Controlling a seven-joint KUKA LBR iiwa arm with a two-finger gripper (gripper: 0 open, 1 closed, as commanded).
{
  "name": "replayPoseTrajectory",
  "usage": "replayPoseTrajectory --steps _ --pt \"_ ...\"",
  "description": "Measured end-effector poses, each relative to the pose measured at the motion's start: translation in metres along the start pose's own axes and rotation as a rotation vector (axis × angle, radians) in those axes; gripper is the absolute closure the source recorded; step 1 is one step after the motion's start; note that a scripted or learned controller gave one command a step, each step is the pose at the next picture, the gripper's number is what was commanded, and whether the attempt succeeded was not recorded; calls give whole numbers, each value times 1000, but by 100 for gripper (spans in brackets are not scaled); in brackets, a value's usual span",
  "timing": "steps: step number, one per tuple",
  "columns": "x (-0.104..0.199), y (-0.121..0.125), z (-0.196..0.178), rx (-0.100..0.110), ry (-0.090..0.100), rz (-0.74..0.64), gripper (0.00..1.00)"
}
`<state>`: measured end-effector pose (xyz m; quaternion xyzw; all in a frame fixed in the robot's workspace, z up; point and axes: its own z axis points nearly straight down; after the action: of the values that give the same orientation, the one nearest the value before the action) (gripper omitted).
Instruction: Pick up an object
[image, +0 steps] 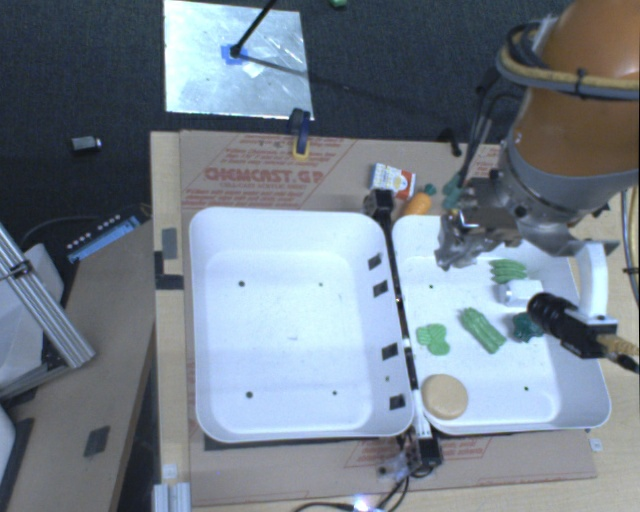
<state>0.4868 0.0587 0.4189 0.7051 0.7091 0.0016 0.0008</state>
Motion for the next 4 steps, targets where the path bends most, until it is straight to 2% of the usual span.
replayPoseTrajectory --steps 1,2,3,4 --pt "35 0 12 3 0 -2 100" --pt "38 1 -124 -15 4 0 100" --pt "-45 0 -116 1 -2 13 100" --pt "-38 0 -111 1 0 2 100"
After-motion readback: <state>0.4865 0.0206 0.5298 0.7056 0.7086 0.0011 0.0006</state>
